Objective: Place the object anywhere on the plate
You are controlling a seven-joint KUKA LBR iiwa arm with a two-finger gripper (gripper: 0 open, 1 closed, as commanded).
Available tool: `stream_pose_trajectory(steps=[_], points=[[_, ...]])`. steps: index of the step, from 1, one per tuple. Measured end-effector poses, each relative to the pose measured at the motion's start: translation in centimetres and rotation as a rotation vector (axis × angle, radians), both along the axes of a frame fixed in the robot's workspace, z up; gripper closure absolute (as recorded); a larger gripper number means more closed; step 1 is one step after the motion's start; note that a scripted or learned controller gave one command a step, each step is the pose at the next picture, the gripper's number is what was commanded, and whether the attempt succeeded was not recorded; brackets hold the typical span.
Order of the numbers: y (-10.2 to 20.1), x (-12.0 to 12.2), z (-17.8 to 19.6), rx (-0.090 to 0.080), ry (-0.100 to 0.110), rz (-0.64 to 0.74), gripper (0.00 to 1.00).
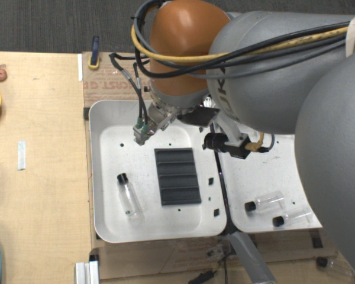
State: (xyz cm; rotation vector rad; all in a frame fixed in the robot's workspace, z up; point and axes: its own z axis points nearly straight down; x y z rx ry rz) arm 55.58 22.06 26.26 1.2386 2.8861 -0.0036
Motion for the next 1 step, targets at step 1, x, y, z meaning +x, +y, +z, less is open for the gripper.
stream_pose_trajectory(steps=[1], points=[[-0.45, -5.80, -0.10, 0.001, 0.001, 0.481, 1.00]])
